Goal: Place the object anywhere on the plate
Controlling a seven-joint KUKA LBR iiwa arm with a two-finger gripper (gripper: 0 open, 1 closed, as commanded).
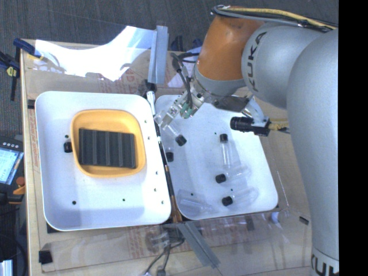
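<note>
Two white bins point(52, 209), one yellow plate point(86, 122), one dark ridged block point(107, 148), three clear tubes point(226, 154)

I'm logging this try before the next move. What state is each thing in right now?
yellow plate: flat in the left bin, a dark ribbed block on it
dark ribbed block: lying flat on the plate
left bin: holds the plate
right bin: holds clear tubes with black caps
clear tube: lying on its side in the right bin
claw: low over the right bin's upper left corner
</note>
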